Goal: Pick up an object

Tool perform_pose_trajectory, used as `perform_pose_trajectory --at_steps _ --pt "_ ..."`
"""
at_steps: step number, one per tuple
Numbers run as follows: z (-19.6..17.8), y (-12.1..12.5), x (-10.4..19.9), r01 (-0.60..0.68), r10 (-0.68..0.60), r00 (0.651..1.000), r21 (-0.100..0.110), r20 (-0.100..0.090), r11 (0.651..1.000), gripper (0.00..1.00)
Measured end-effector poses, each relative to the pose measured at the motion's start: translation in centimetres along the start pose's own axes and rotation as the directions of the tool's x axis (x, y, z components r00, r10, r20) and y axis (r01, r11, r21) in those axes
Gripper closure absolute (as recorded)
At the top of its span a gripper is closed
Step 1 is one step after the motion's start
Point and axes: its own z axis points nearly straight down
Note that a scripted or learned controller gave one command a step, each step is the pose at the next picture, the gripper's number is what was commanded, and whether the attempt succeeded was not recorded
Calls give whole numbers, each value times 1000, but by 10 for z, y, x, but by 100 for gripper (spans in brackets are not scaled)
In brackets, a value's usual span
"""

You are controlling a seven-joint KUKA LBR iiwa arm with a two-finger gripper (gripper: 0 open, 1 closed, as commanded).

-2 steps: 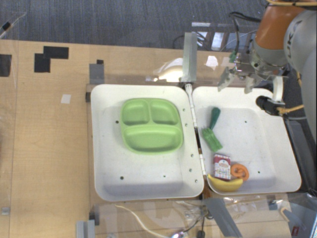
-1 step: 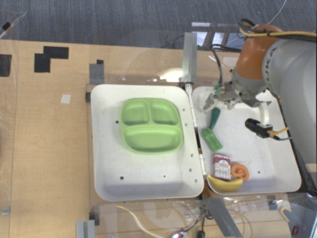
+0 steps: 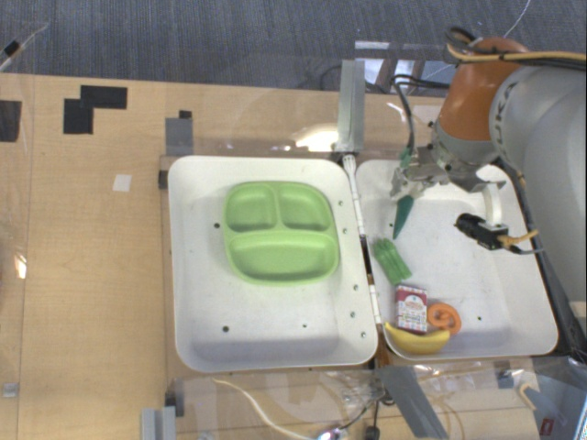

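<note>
A pale wooden bench (image 3: 83,273) carries two shallow white bins side by side. The left bin (image 3: 197,328) holds a green divided plate (image 3: 278,231). In the right bin (image 3: 514,324), the gripper (image 3: 405,211) hangs over the far left corner with a dark green object (image 3: 404,214) pinched between its fingers. Nearer lie a light green strip (image 3: 392,260), a small red carton (image 3: 411,308), an orange piece (image 3: 444,317) and a banana (image 3: 417,340).

bench (image 3: 83,273): light wood | on it: left bin (image 3: 197,337), right bin (image 3: 523,324), side by side
</note>
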Motion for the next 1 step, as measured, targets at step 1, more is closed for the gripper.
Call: perform_pose_trajectory --at_steps 1 --pt "-118 0 68 -26 26 1000 5 -2 1000 100"
